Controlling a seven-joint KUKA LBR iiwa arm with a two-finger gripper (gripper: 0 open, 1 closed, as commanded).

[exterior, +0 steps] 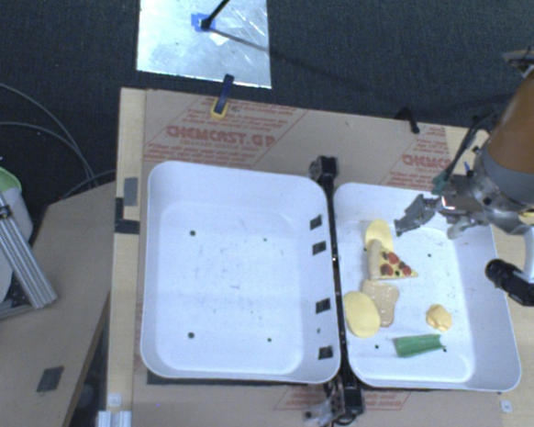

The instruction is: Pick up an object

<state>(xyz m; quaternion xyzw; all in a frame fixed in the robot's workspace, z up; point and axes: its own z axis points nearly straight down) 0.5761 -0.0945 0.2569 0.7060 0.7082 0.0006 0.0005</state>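
Nothing is picked yet: the pincer hovers with fingers spread and empty above the right bin, where the pizza slice, yellow pieces and green block lie, so descent, closing and lift remain.

This looks like a robotics lab: a grey-and-orange arm over two white bins on a cardboard-covered bench, loose cables, aluminium framing.
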